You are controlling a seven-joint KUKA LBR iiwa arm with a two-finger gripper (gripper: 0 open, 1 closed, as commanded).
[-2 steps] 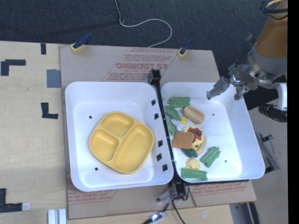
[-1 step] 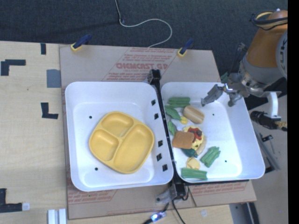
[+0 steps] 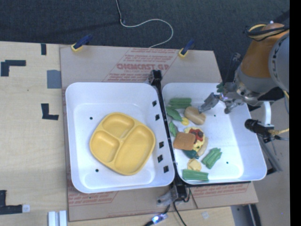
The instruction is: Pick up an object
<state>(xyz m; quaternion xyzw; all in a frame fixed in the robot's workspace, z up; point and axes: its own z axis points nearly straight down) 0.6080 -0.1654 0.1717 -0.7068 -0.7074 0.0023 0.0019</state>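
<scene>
The right bin (image 3: 244, 147) holds a heap of toy food. It includes a tan bread roll (image 3: 194, 116), green bean pods (image 3: 179, 101), a brown and red sandwich piece (image 3: 189, 140), a green vegetable (image 3: 212, 157), a small yellow piece (image 3: 194, 164) and a long green pod (image 3: 195, 174). My gripper (image 3: 218, 105) hangs over the bin's upper part, just right of the bread roll. Its two fingers stand apart and open, with nothing between them. One fingertip (image 3: 207, 102) lies close to the roll.
The left bin (image 3: 80, 126) holds a yellow divided plate (image 3: 122, 142). A black divider with clips (image 3: 162, 126) runs between the bins. The arm's grey and orange body (image 3: 263, 55) stands at the right. A white cable (image 3: 150, 25) lies beyond the bins.
</scene>
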